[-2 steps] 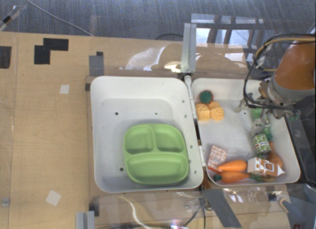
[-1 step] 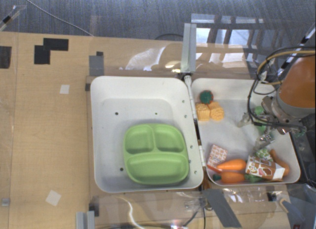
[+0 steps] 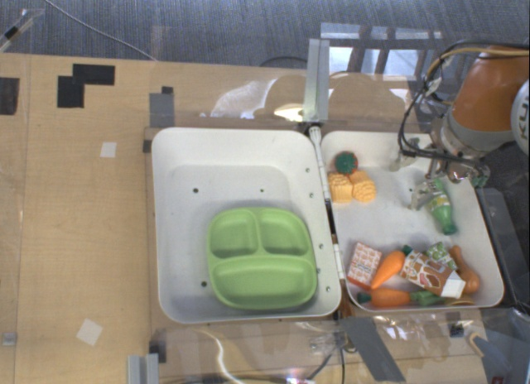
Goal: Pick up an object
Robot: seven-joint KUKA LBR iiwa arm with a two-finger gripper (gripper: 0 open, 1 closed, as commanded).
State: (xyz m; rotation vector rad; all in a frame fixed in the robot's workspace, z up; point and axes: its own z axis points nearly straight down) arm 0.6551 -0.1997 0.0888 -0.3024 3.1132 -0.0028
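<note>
Green bottle (image 3: 443,213) lies in the right bin (image 3: 389,208), near its right wall, approx mid-depth. Long axis runs near-to-far w/ a slight slant, cap end toward the back. The gripper (image 3: 431,192) sits right at that upper end, touching or just above it; can't tell which, and can't tell how wide it stands or whether it has hold of anything, since the metal tip is small and blurred. So the bottle runs from under the gripper down toward the front of the bin, i.e. any grasp would need to close across its short width, not along it. My guess: this is the approach/closing stage, nothing lifted yet.

Further out in the same bin: yellow corn piece (image 3: 351,186) w/ a dark green ball (image 3: 345,161) behind it, well apart to the left. Front edge holds a carrot (image 3: 387,268) and small cartons (image 3: 431,271). Left bin (image 3: 182,167) carries a green divided plate (image 3: 261,256). Both bins rest on the surface (image 3: 74,225).
</note>
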